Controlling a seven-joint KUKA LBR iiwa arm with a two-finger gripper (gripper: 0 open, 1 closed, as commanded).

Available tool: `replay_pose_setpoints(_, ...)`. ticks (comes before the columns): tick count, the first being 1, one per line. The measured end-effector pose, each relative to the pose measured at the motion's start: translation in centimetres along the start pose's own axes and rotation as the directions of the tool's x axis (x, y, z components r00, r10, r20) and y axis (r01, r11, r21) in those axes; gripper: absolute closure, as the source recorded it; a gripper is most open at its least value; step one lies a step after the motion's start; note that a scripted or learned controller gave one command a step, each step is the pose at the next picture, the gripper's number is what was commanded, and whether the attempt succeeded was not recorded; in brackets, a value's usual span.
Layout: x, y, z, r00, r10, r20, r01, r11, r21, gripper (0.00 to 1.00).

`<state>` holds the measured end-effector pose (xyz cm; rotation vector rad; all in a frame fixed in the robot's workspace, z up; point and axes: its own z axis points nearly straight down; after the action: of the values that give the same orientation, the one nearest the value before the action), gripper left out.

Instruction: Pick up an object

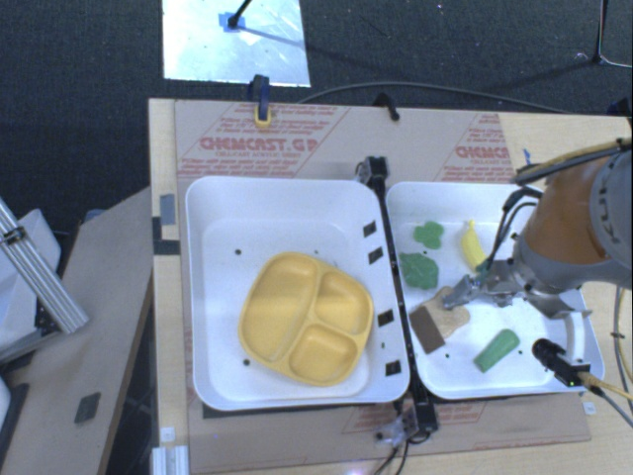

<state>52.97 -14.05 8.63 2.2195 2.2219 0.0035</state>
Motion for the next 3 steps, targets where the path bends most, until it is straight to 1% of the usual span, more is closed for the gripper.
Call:
replay_pose_setpoints(1,0.1,0.3,-1.3,1.000,-0.001,-0.002,0.001,1.000,-0.008,1.00)
replay_pose_setpoints(2,-0.6,-0.1,-7.2,1.000,-0.002,0.003,0.002,1.000,-0.004,1.00)
replay_pose_setpoints(3,0.4,0.2,-12.3,1.000,-0.004,0.002,0.004,1.000,-0.003,1.00)
